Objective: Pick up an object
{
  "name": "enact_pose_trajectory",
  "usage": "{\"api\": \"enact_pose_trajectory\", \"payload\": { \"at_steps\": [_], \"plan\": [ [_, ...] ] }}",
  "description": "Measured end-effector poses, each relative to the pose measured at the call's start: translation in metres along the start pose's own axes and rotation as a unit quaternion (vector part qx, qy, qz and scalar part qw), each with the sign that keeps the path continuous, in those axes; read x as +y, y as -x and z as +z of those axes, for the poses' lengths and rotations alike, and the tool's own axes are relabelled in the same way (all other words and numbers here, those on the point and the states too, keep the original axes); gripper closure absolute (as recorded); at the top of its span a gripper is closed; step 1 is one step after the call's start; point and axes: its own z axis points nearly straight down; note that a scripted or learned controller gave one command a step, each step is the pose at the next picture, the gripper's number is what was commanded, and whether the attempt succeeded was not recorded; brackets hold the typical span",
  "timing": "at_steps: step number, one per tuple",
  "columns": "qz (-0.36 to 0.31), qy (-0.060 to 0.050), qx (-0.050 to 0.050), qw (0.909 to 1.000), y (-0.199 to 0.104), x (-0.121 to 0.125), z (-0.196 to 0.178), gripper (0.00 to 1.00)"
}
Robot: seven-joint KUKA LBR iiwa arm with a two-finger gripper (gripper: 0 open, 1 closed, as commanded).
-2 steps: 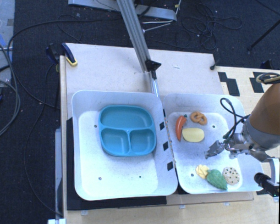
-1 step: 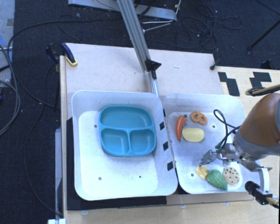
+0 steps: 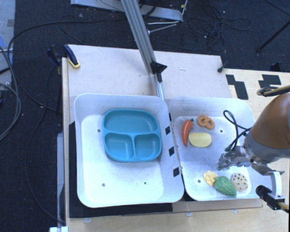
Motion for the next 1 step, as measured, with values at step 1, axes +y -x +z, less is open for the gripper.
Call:
{"api": "enact_pose_trajectory", "payload": {
  "at_steps": [1],
  "plan": [
    [-0.003, 0.003, -0.001, 1.0, -0.0092, -0.0013, -0.0567, 1.0]
  ]
}}
